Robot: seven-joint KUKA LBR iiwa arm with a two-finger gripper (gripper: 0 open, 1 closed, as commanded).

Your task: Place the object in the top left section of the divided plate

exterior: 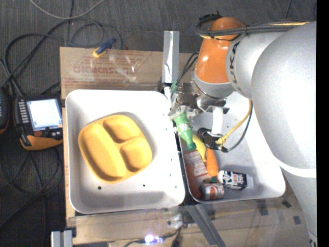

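Observation:
A yellow divided plate (116,146) with three sections lies in the left white bin (82,102). My gripper (180,112) hangs over the rim between the two bins, under the orange wrist band. It is shut on the top of a green bottle-shaped object (185,131). The object dangles down and to the right, across the left rim of the right bin (267,189). The plate is to the left of the gripper, and its top left section (122,126) holds nothing.
In the right bin, below the gripper, lie an orange carrot (211,161), a red packet (194,164), a small can (211,191) and a black-and-white bottle (234,179). A yellow cable (240,125) loops off the wrist. A handheld screen (40,115) sits left of the bench.

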